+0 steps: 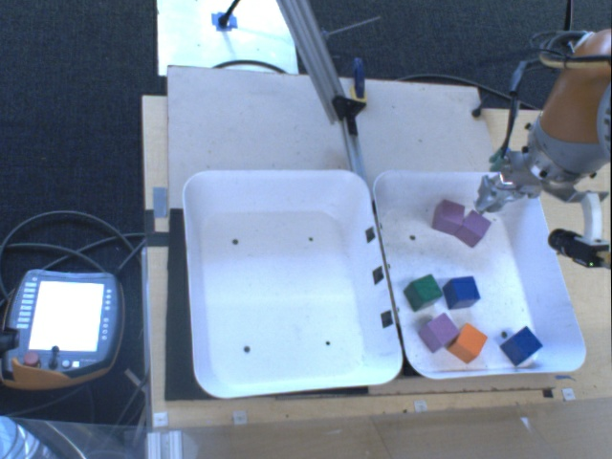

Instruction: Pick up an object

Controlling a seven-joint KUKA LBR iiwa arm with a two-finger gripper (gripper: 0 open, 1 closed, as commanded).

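The arm (574,113) comes in from the right, grey with its orange band showing above the wrist, and reaches down over the far corner of the right-hand bin (550,275). The gripper (492,197) sits low at that bin's upper right, just above and beside the two purple cubes. From where I stand I cannot tell how far apart it is set, nor whether it has hold of anything; the metal tip is too small and blurred against the white.

The nearer of those two, the upper purple cube (448,216), lies flat on the bin floor, and a second purple cube (473,228) touches it on the right, tilted on a corner, right under the gripper's tip.

Further toward the front of the same bin there is a loose cluster: a green cube (422,292) just beside a blue cube (461,292), then a pale purple cube (439,332) touching an orange cube (468,342), and a dark blue cube (520,345) apart from them near the front right corner.

The left-hand bin (206,256) stands next to it on the surface (239,113), the two rims meeting in the middle. A teach pendant (59,328) with a lit screen lies off to the left on the dark floor, cables looping round it
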